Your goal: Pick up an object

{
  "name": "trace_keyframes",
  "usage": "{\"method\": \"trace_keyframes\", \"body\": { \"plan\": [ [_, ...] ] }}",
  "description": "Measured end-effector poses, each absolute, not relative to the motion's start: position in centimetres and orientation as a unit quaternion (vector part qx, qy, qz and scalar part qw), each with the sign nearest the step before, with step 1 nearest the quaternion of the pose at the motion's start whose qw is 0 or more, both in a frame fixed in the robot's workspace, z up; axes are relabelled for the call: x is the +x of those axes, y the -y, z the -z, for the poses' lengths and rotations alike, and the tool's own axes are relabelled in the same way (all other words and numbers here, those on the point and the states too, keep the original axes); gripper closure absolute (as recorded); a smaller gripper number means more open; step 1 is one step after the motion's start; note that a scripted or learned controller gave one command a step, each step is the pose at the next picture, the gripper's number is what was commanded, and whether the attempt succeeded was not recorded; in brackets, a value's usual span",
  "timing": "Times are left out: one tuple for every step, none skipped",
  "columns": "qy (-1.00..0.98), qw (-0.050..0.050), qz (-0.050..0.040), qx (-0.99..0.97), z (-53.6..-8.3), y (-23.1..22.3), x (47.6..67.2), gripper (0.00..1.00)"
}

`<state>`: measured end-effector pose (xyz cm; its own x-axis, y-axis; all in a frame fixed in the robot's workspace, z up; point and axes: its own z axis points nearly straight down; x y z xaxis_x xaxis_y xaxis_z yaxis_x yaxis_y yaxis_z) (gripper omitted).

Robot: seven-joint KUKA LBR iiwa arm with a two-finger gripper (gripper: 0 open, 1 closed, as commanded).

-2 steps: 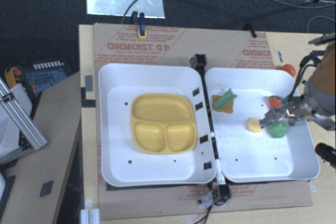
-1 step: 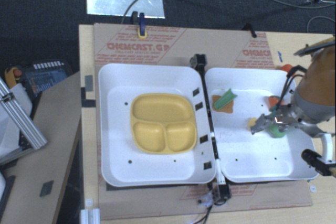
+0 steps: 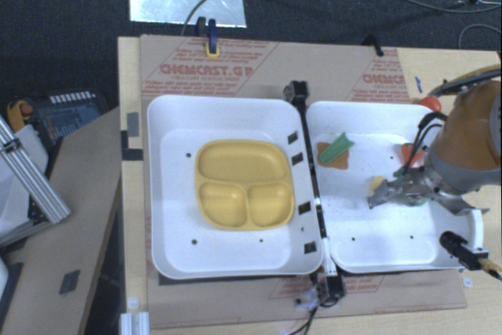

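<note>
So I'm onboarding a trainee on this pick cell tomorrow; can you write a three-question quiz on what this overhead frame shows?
1. True or false: the yellow divided tray sits in the left bin.
2. Which lies on the orange piece in the right bin? A) green piece B) blue cup C) metal spoon
3. Fill in: the gripper is over the ____ bin.

Key: 1 true; 2 A, the green piece; 3 right.
</note>
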<state>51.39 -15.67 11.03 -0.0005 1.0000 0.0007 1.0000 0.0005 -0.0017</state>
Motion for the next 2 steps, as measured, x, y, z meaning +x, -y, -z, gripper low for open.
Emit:
{"method": "trace_keyframes", "body": {
  "plan": [
    [0.707,0.001,0.0,-0.707,-8.3,15.6,51.4,0.0],
    [0.707,-0.001,0.0007,-0.707,-9.5,15.7,51.5,1.0]
  ]
}}
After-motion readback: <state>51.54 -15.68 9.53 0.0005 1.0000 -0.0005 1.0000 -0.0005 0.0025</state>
